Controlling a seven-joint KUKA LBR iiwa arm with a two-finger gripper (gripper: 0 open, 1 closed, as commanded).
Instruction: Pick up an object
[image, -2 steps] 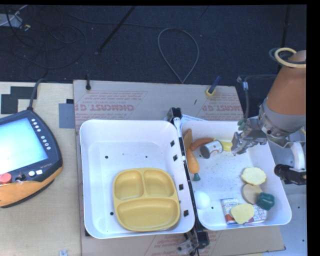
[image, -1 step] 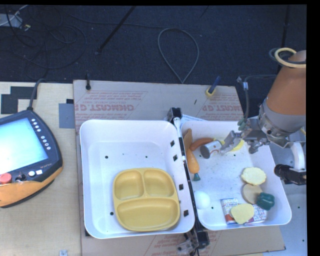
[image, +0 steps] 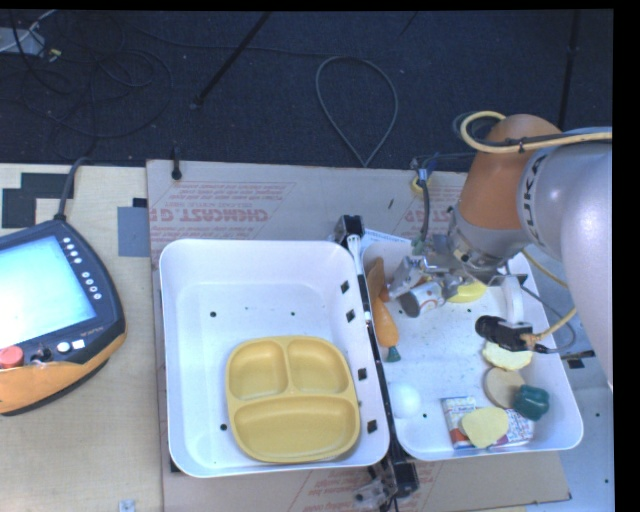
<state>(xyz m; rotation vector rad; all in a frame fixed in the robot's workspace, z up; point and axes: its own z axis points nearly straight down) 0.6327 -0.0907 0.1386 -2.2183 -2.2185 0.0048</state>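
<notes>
Carrot (image: 382, 312), orange with a green end, looks the likeliest target. It lies flat in the right bin (image: 570, 425), along the wall shared with the left bin (image: 200, 300). Nothing is lifted, so the whole pick remains to do. The gripper (image: 422, 286) hangs low just right of the carrot's far half. I cannot tell whether it is spread or closed, and no item is visible in it. Nearest the camera, well right of the carrot, a printed packet (image: 470, 412) carries a pale yellow piece (image: 485, 428). A white ball (image: 405, 400) sits just past the carrot's green end, with a teal lump (image: 531, 402) far right. Left of the carrot, over the wall, rests a yellow divided plate (image: 292, 397). Farther back on the right come a tan disc (image: 503, 384), a yellow slice (image: 505, 357) and a yellow lump (image: 466, 292). The wall beside the carrot probably leaves little room for a finger there.
</notes>
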